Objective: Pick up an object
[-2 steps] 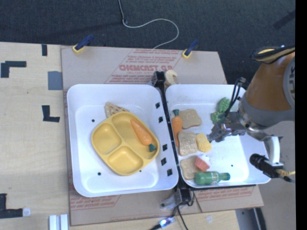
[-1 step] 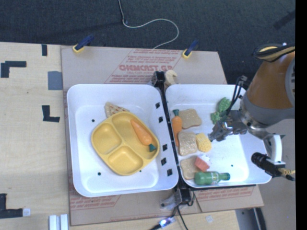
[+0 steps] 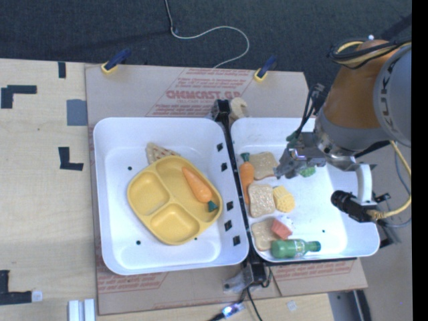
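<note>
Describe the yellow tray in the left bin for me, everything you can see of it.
The yellow tray looks like glossy plastic, rounded, with three shallow compartments. It lies flat and turned askew on the floor of the left bin. A toy carrot rests across its right-hand compartment, green end towards the tray's rim. A tan waffle-like piece pokes out from under its upper edge.

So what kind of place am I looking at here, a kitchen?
More likely a robot test bench: the food looks like toys, such as the carrot on a yellow tray, sorted in white bins under a robot arm.
</note>
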`<state>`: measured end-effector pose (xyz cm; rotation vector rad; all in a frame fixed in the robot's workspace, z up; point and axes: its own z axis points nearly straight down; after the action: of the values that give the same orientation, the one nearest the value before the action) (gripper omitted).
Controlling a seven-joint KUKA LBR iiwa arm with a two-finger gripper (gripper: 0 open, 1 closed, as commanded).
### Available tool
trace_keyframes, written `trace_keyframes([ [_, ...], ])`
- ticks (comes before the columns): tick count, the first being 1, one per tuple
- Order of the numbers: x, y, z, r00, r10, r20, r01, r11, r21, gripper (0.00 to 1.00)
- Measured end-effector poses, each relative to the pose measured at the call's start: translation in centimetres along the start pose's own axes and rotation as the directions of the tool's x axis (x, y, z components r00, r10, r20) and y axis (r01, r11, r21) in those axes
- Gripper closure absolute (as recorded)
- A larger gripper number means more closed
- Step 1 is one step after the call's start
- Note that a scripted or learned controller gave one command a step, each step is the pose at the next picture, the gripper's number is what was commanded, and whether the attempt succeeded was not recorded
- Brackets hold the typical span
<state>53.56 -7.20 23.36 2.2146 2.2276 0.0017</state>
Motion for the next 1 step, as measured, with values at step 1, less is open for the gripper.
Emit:
trace_keyframes([
  [1, 3.06, 3.89, 1.34, 1.000, 0.001, 0.001, -0.001, 1.000, 0.002, 1.00],
])
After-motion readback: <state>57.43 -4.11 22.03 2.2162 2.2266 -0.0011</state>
